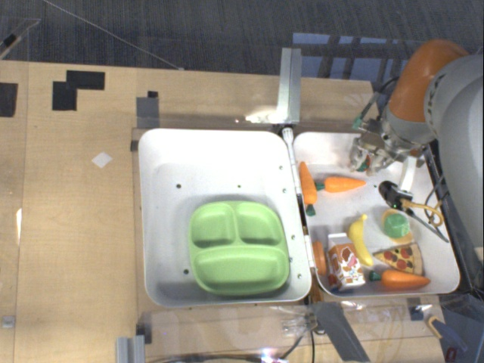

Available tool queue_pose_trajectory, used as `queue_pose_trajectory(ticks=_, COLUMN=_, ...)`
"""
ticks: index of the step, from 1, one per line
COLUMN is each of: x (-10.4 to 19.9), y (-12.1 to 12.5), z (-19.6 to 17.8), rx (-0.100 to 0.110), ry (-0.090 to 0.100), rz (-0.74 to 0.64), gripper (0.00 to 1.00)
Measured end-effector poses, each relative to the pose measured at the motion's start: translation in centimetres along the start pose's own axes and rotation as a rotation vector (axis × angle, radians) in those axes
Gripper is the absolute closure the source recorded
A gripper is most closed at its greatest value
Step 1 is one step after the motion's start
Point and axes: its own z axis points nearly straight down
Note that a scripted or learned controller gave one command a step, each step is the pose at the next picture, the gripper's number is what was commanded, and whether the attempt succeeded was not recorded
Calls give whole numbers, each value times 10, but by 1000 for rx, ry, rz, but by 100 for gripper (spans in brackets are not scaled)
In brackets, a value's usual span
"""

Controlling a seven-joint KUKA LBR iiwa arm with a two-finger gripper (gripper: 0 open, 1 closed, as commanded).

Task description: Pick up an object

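Observation:
My gripper (369, 159) hangs over the back of the right bin (333, 151), near its far wall. Just in front of it and slightly left lies an orange carrot (345, 184) with a green stem end, lying crosswise. Nothing shows in the gripper. A second carrot (306, 187) lies lengthwise along the bin's left wall. Further forward are a yellow banana (361, 240), a green round piece (395, 224), a pizza slice (399, 257), a red and white carton (345, 268) and another carrot (404, 280) at the front.
The left bin (174, 165) holds a green divided plate (238, 246) in its front half. An orange piece (319, 257) lies by the right bin's left wall beside the carton. The grey arm with its orange band (423, 82) comes in over the right bin's far right corner.

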Motion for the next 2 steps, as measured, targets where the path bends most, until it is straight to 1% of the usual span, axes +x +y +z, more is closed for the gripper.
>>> queue_pose_trajectory(ticks=1, x=0, y=0, z=0, rx=0, ry=0, rz=-1, gripper=0)
queue_pose_trajectory(ticks=2, x=21, y=-29, z=18, rx=-4, ry=2, rz=-29, gripper=0)
